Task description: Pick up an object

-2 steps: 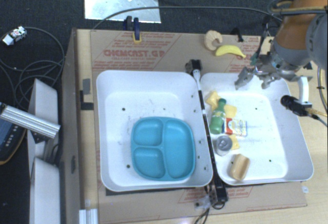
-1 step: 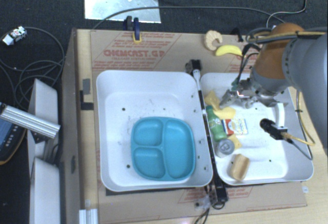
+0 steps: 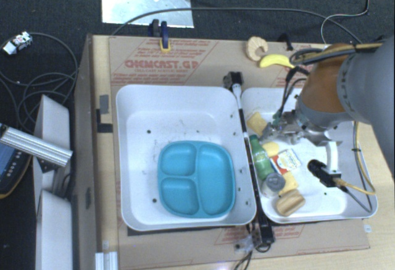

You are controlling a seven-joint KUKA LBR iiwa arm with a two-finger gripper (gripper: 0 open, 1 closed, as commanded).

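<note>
Camera view: your gripper [image 3: 279,128] sits low in the right bin [image 3: 345,210], at its upper left, above the clutter. Using the green bottle [image 3: 260,157] as landmark: the bottle lies just below the gripper, long axis running up-down along the bin's left wall. A yellow block [image 3: 257,122] lies above it, just left of the gripper. Grip state: cannot tell; nothing seen held.

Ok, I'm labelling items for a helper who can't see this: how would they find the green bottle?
Start at the right-hand white bin, where the small items lie. Along its left wall, beside the divider between the bins, lies the green bottle, pointing toward the near edge. It is the one green item, among yellow and tan pieces.
</note>
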